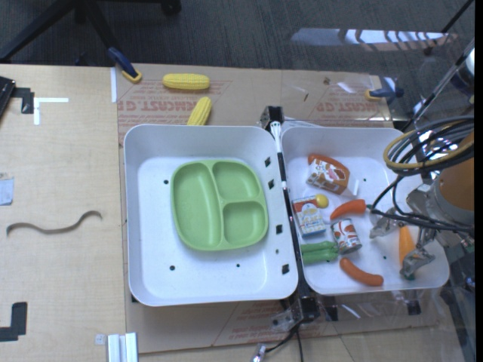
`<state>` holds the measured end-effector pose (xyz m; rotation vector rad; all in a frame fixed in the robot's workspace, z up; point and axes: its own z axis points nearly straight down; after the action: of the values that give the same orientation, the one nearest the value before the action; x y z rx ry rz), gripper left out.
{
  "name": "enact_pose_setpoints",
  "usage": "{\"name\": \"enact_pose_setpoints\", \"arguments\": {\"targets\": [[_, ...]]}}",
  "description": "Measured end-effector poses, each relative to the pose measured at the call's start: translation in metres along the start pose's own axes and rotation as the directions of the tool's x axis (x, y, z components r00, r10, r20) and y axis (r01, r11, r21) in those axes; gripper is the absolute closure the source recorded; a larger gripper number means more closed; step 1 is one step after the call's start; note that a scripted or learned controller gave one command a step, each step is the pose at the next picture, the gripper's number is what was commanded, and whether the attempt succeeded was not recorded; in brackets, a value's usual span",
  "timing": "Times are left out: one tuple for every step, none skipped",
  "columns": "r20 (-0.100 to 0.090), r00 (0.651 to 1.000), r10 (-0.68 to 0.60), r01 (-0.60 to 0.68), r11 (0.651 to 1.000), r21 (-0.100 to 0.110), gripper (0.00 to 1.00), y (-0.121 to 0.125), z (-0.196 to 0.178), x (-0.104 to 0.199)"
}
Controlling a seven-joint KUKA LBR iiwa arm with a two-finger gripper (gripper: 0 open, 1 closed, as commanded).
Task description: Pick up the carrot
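Carrot (pixel 406 240) sitting at the far right of the right bin (pixel 377 143), a short smooth orange stub standing roughly up-and-down in the frame, close to the bin's right wall. Gripper (pixel 408 253) right on top of it, all grey metal with a tangle of looped black and yellow cables above. Honestly can't tell whether clamped, released, or actually holding anything, too cluttered down there.

Rest of the right bin pretty busy: glossy orange-red sausage (pixel 361 271) near the lower edge, a second orange toy piece (pixel 349 208) further up, small red-and-white can (pixel 346 234), little boxy carton (pixel 309 217), crinkly snack bag (pixel 328 173) near the top, something long and green (pixel 317 253) against the divider.

Left bin (pixel 136 202) holding a matte green divided plate (pixel 219 206) with three compartments and rounded corners. Two bumpy yellow corn cobs (pixel 186 81) lying on cardboard above that bin.
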<state>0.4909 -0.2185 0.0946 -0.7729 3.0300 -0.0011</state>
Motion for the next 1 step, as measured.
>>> {"name": "enact_pose_setpoints", "arguments": {"targets": [[-0.001,0.996,-0.084,0.084,0.996,-0.003,0.0,0.0013,0.0002,-0.0017]]}}
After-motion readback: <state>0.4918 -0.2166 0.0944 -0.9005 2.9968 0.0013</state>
